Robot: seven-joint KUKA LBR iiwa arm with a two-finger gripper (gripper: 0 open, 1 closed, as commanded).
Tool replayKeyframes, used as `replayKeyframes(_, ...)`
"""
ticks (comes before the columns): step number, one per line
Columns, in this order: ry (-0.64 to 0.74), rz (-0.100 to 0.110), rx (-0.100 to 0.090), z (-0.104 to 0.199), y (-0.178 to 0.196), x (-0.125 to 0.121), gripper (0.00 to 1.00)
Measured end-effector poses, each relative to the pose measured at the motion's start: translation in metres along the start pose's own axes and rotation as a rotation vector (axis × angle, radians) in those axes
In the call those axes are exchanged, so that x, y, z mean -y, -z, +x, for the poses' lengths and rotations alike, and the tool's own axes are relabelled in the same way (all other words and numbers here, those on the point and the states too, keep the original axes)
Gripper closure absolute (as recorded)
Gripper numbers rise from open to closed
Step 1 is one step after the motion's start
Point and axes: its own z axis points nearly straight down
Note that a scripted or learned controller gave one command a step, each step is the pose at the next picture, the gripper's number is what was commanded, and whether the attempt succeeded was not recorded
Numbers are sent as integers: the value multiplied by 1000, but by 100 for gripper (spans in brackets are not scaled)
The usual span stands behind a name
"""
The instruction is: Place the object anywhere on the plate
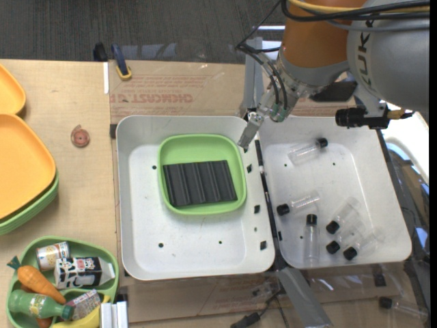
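Wooden tabletop (pixel 82 108), twin white bins: I watch the gripper (pixel 247 134) hang over the green plate's (pixel 171 152) far right rim.

A dark ribbed slab (pixel 199 183) already lies flat on the plate, so I judge the placing done. Fingers pinched together, empty. Clear vials (pixel 304 202) litter the right bin (pixel 392 241); bin walls crowd any withdrawal.

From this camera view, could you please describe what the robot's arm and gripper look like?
The arm is bulky and rounded, grey, with a broad orange band above the wrist and dark lettering on its shell. Black and yellow cables loop around the band. The gripper is slim, silvery metal, tapering to narrow fingers.
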Motion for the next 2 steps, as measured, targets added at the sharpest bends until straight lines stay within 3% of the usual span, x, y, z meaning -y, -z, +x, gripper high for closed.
replayKeyframes(1,7,1,-2,15,-56,-38,0)
replayKeyframes(2,-105,0,0,-3,1,7,0)
